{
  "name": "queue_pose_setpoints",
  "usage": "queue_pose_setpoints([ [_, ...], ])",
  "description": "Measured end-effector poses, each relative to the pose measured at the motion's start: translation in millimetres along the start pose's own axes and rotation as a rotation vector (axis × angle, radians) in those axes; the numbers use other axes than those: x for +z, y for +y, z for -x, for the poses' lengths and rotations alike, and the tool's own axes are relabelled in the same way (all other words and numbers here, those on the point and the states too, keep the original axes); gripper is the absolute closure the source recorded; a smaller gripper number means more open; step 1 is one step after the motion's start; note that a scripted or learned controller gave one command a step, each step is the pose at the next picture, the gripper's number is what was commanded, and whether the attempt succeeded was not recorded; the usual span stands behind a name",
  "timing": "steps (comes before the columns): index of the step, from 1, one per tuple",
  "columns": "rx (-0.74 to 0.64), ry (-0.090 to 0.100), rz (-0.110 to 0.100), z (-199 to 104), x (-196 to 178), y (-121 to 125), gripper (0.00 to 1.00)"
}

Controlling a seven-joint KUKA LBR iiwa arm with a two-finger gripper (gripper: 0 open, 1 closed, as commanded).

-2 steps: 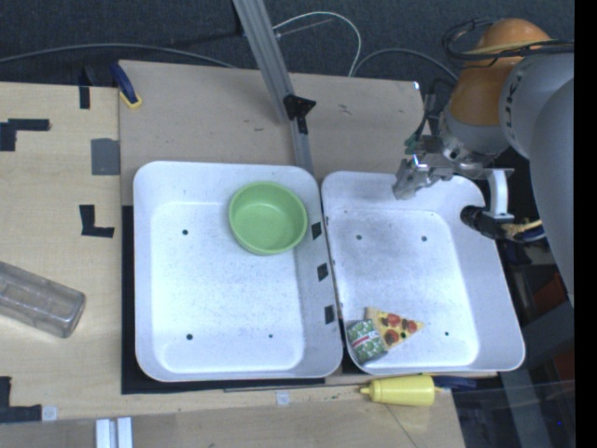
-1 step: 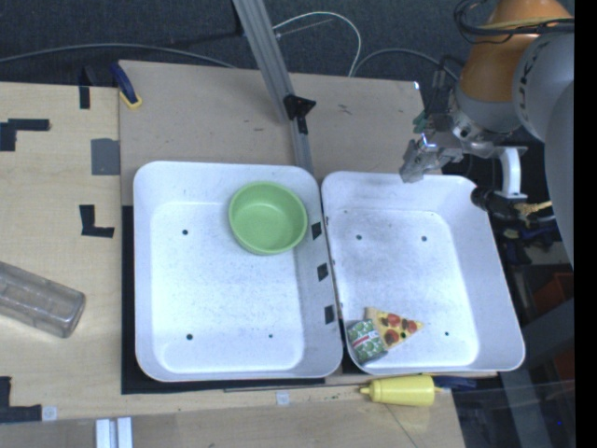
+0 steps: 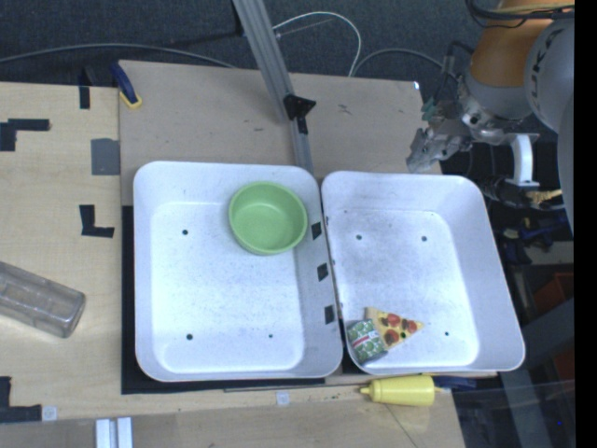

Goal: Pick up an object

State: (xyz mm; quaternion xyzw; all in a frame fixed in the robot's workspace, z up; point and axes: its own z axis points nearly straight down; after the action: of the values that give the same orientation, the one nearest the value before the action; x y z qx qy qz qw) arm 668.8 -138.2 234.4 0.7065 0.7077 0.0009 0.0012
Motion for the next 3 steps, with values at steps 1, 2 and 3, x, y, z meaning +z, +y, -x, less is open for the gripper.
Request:
queue_pose_setpoints([
  [1, -0.004, 0.002, -0.005, -50.2, 11.3, -3.4, 1.00],
  [2, -0.006, 0.003, -0.005, -115.7, 11.0, -7.0, 1.00],
  [3, -0.005, 0.002, -0.006, -168.6, 20.7, -9.8, 1.00],
])
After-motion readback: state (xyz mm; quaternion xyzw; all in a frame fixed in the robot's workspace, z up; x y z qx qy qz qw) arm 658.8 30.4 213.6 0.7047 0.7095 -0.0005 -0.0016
